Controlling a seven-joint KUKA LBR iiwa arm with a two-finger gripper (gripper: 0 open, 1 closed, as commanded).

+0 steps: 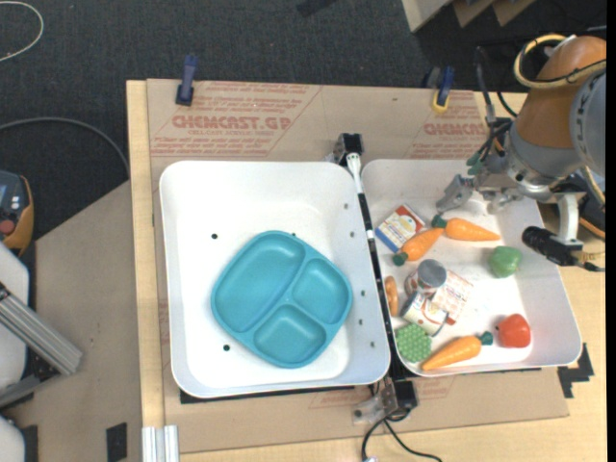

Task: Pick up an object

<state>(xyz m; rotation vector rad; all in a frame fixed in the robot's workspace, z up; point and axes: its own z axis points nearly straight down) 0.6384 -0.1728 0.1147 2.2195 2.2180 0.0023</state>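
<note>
Now, near edge of the right bin: two toy carrots there, one at the front rim beside a red tomato-like piece, a green dotted disc alongside. Mid-bin, a small can, a snack packet, two more carrots, a green lime. Far right corner: grey arm bent down from the right, gripper spread open above the bin's back edge, clasping nothing. Left bin carrying a blue divided plate.
</note>
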